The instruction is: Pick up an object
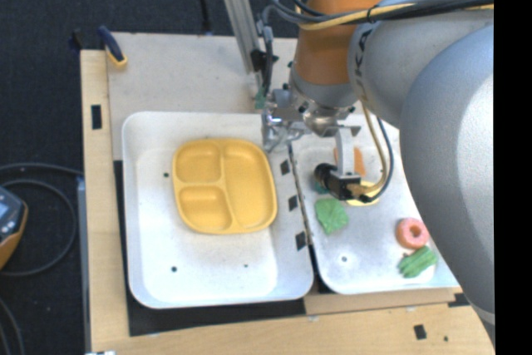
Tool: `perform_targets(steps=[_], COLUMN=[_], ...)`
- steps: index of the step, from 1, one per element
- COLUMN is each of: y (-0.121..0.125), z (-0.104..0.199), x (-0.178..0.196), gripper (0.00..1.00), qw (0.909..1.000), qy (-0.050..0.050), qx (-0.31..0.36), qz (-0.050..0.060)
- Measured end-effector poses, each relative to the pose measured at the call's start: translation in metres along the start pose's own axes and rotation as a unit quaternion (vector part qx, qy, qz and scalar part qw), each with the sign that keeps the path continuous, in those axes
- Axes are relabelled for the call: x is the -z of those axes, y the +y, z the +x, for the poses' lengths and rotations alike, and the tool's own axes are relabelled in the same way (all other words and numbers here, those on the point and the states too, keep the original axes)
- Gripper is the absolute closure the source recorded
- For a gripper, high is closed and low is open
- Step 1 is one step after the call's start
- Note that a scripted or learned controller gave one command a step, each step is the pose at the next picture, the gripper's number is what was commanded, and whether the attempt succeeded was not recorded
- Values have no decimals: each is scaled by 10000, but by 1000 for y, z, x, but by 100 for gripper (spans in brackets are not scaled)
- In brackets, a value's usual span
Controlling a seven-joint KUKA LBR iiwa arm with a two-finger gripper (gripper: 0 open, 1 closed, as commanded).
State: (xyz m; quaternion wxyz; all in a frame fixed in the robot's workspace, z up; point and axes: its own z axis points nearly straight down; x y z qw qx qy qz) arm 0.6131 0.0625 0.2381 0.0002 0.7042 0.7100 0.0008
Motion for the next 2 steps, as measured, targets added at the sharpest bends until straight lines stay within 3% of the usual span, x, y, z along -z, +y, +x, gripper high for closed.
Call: perform_targets(steps=[1, 2], y=[10, 10], z=[27, 25], x=[7, 6], gripper=[100, 0], qw=[10000, 10000], qy=[-2, -9], qx=[-15, -23], qz=[-6, 3])
